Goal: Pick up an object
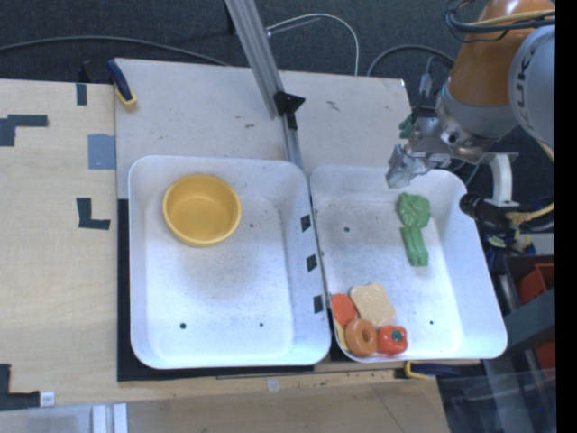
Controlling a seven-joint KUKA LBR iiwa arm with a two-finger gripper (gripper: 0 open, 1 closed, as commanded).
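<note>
Camera view puts the pincer (403, 171), its opening unreadable, poised just above the green toy (414, 226), suggesting approach; next, a descent onto it.

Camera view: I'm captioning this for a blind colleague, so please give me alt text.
The arm's tool hovers at the far edge of the right bin, just above a green toy vegetable. A cluster of toy foods sits in that bin's near left corner; a yellow bowl sits in the left bin.

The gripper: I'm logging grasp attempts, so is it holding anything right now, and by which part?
Nothing is held. The gripper hangs above the far end of the green toy, which lies flat in the right bin.
</note>
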